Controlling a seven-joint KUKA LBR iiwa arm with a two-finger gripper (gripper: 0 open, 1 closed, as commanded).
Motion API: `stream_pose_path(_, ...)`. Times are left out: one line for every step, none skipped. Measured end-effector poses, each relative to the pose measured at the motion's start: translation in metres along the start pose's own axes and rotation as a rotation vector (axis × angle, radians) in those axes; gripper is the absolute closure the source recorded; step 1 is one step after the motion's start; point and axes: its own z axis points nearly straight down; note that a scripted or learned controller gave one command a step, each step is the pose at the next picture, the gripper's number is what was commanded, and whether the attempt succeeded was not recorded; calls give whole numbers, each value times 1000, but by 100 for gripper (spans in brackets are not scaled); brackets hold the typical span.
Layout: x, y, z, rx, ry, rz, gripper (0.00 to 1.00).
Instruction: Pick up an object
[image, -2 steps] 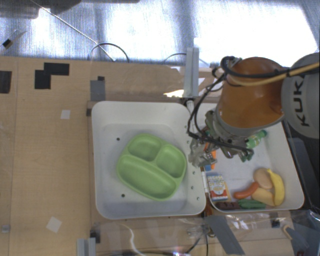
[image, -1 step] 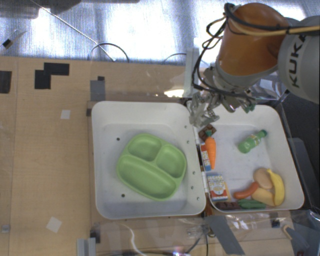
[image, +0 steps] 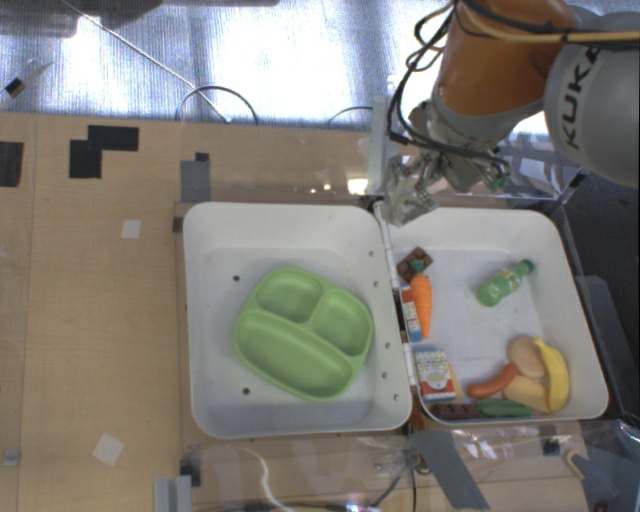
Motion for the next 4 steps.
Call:
stream_pose_path(-4, 8, 12, -1, 0, 38, 100)
stream_pose_path(28, 35, 28, -1, 2, 117, 100)
stream_pose_path(14, -24, 24, 2, 1, 36, 100)
stream_pose_path(12, -20, 15, 1, 0, -33, 100)
